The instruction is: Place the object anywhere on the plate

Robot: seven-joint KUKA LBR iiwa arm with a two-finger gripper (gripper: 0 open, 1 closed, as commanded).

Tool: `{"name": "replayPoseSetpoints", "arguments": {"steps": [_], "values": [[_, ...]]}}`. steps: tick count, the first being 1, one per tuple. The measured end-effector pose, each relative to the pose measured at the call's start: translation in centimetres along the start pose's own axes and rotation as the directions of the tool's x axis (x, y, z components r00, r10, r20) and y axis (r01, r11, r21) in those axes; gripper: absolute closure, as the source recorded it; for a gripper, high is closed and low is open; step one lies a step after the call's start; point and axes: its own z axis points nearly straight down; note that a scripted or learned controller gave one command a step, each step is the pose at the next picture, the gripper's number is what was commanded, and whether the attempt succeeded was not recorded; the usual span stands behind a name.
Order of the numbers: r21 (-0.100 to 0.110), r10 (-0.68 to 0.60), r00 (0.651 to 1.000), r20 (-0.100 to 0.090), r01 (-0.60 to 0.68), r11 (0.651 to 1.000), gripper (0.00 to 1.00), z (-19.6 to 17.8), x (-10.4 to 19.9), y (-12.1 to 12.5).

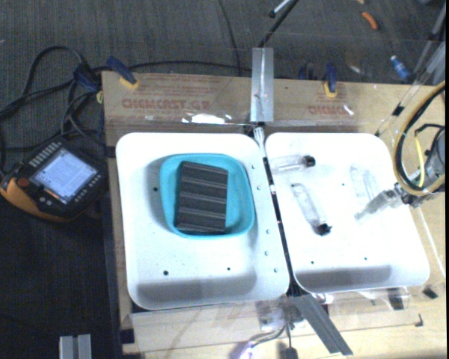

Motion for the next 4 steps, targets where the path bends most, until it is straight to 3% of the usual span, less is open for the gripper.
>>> {"name": "replayPoseSetpoints", "arguments": {"steps": [1,2,3,4], "values": [[0.002,0.074,0.997,-0.003,-0.074,0.997,0.0,9.3,4.6,1.7],[0.0,0.061,0.998,0.002,-0.061,0.998,0.0,-1.8,1.9,1.0],[0.002,0.112,0.994,-0.002,-0.112,0.994,0.0,6.0,6.7,2.5],[0.001,0.18,0.984,0.002,-0.18,0.984,0.0,-7.7,2.2,0.8]]}}
